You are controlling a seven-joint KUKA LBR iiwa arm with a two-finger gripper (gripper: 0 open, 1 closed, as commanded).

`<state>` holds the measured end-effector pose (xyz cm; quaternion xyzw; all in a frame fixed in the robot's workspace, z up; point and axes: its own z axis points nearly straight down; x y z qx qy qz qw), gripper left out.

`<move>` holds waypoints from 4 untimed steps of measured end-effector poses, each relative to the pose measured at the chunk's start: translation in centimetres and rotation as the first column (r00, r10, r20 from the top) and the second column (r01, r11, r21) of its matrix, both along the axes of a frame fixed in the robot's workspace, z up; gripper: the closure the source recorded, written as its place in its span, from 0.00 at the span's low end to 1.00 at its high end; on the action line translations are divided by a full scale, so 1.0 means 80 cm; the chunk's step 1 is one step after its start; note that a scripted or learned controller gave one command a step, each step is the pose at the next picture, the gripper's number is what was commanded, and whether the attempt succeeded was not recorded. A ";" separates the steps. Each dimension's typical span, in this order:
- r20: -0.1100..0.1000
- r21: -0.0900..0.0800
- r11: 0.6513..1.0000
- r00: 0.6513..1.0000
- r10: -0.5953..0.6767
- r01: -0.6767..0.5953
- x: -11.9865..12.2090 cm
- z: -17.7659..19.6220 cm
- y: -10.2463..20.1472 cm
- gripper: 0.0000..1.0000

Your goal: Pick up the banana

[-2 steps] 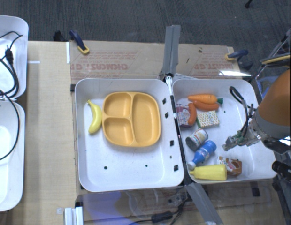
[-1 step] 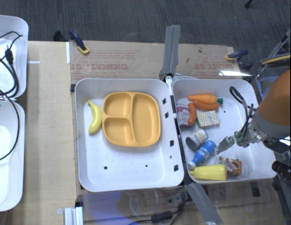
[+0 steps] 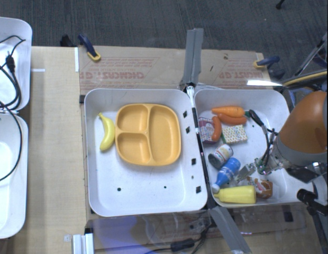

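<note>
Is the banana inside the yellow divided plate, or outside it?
Outside. The banana lies on the left bin's floor beside the yellow plate's left edge.

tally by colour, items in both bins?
Yellow: 3 - banana, plate, bottle
Orange: 2 - carrot, sausage
Blue: 1 - bottle
Mixed or printed: 4 - can, pouch, sponge, brown item
Total: 10
</note>
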<state>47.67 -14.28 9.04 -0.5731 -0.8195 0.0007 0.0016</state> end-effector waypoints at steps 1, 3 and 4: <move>0.004 -0.002 0.974 0.974 0.228 -0.228 0.001 0.001 -0.042 0.00; 0.003 -0.001 0.990 0.990 0.144 -0.144 0.053 0.001 -0.015 1.00; 0.003 -0.001 0.990 0.990 0.144 -0.144 0.053 0.001 -0.015 0.00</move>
